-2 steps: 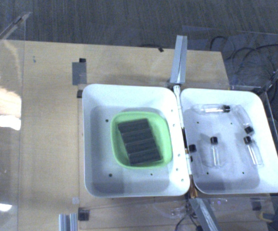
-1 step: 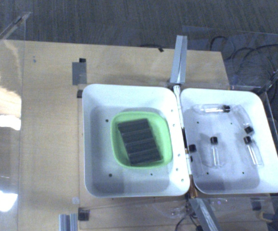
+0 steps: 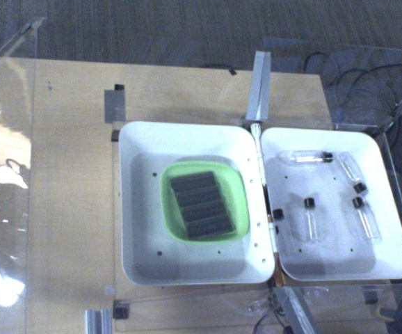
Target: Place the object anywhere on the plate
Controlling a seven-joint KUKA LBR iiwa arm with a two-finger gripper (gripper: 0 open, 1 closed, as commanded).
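Left bin (image 3: 128,207) and right bin (image 3: 390,207) sit side by side on the wooden bench (image 3: 62,200), with their inner rims touching.

Left bin: a green plate (image 3: 168,199) with rounded corners lies roughly in the middle of the floor. A dark ridged block (image 3: 201,204) rests flat on it. The block is turned slightly off the plate's axis and lies wholly inside the plate's rim. Green shows on all sides of the block.

Right bin holds four clear vials with black caps, all lying down and apart from one another:
- One vial (image 3: 311,157) lies crosswise near the far wall.
- A second vial (image 3: 350,172) lies slanted toward the right wall.
- A third vial (image 3: 311,220) lies mid-floor.
- A fourth vial (image 3: 366,221) lies near the right wall.

A small black piece (image 3: 277,214) sits at the inner rim; what it is cannot be told.

A grey metal post (image 3: 259,85) stands behind the joint between the bins. Bright glare patches cover the bench's left side.

Gripper state: cannot tell.
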